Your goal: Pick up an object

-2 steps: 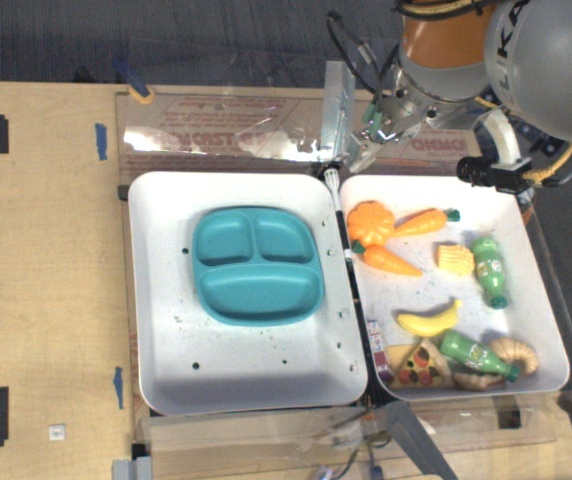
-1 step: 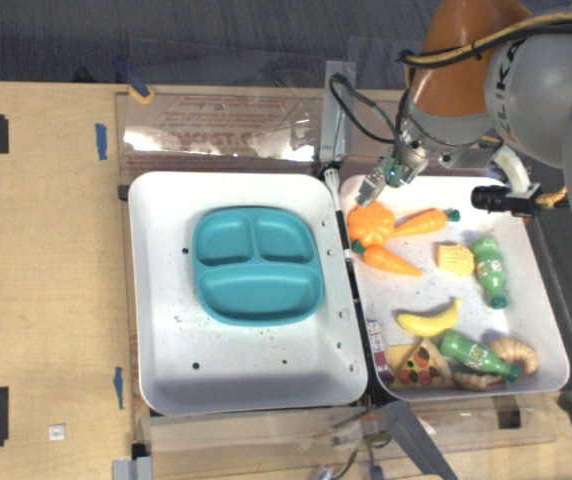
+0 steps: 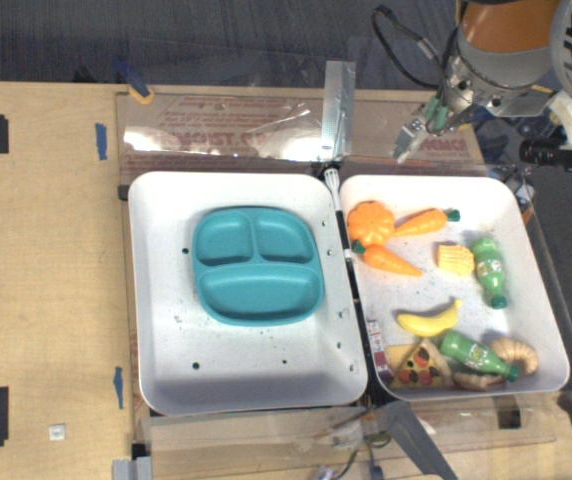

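Several toys crowd the right bin (image 3: 526, 268); the gripper (image 3: 418, 136), fingers apparently empty but spread unclear, should target the isolated banana (image 3: 428, 319).

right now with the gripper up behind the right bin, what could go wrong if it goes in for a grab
1. The toys in the right bin sit crowded: the orange pumpkin touches two carrots, so the gripper may nudge a neighbour or close on two things.
2. The pizza slice, green bottle and croissant lie against the near wall, where the fingers may strike the rim.
3. The banana lies flat and could slip out.
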